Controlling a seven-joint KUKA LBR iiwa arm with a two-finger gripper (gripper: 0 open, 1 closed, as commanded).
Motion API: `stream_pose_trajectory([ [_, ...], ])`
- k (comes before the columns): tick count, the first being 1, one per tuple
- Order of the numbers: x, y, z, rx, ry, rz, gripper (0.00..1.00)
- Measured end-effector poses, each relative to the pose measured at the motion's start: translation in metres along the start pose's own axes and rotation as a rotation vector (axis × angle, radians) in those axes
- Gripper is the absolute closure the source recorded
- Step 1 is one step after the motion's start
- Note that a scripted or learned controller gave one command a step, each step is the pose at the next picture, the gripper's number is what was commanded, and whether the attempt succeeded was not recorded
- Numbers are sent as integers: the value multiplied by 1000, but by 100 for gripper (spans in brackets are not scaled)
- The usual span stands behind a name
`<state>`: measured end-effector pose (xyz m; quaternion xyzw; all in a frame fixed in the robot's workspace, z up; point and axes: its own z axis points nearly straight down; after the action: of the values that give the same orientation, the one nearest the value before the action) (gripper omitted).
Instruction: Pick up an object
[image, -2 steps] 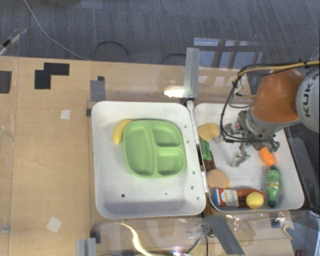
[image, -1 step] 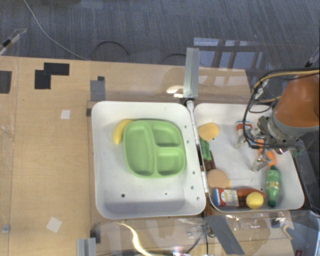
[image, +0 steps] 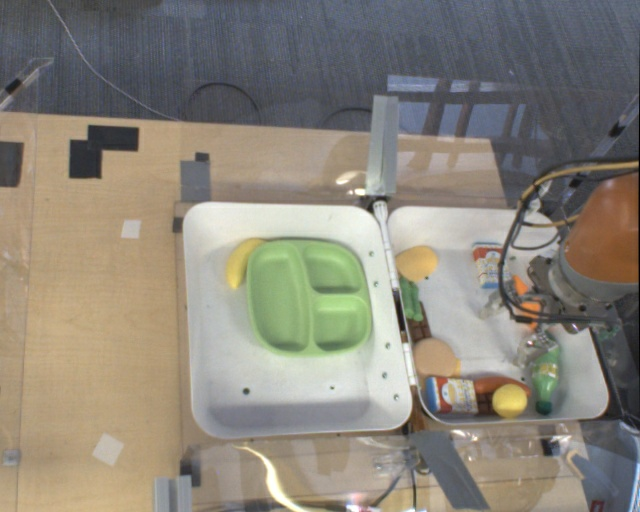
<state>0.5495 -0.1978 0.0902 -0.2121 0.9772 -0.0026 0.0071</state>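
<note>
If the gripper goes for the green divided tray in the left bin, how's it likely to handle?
The green divided tray looks like stiff moulded plastic, so probably rigid and light for its size. It lies flat and wide, so it seems unlikely to roll or tip; pushed, it would likely slide. Its smooth rounded rim may slip from two fingers. The banana touching its left edge could get nudged.

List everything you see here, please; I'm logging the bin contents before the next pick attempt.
bins: 2, white, side by side on the bench
divided plate: 1, green, left bin
banana: 1, yellow, left bin, beside the plate
mango-like fruit: 1, yellow-orange, right bin, far left
round tan item: 1, right bin
can: 1, labelled, right bin, near edge
lemon: 1, yellow, beside the can
bottle: 1, green, right bin
arm: 1, grey and orange, over right bin
</note>
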Motion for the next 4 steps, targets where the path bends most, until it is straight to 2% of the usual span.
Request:
stream_pose_trajectory([
  [1, -30, 58, -1, 1, -4, -124, 0],
  [2, -57, -33, 2, -2, 1, -285, 0],
  [3, -80, 25, 1, -3, -2, -363, 0],
  [4, -36, -2, 1, 0, 1, -379, 0],
])
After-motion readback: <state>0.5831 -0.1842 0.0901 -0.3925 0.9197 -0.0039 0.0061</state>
